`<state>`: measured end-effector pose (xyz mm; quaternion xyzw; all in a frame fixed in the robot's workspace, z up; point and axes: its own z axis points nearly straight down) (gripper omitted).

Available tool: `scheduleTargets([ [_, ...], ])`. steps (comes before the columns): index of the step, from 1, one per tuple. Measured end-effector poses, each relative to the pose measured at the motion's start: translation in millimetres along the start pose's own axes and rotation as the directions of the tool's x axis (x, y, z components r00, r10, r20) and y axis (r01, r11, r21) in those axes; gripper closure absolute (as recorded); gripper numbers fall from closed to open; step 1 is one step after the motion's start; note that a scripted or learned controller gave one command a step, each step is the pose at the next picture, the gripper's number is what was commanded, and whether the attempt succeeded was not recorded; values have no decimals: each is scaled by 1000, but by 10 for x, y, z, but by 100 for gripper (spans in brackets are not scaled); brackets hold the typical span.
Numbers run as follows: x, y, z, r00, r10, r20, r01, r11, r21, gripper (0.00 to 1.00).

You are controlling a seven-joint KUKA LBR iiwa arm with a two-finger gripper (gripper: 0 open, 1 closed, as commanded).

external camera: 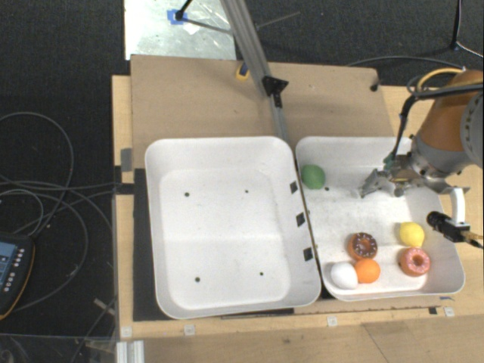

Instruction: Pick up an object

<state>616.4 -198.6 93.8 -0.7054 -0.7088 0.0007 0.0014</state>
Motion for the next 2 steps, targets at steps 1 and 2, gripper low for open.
scheduleTargets([
  [1, -9, 22, -151, 1000, -2, 2, 2, 1000, -8, 100],
  [2, -9, 46, -589, 1000, 0, 3, 0, 1000, -9, 100],
])
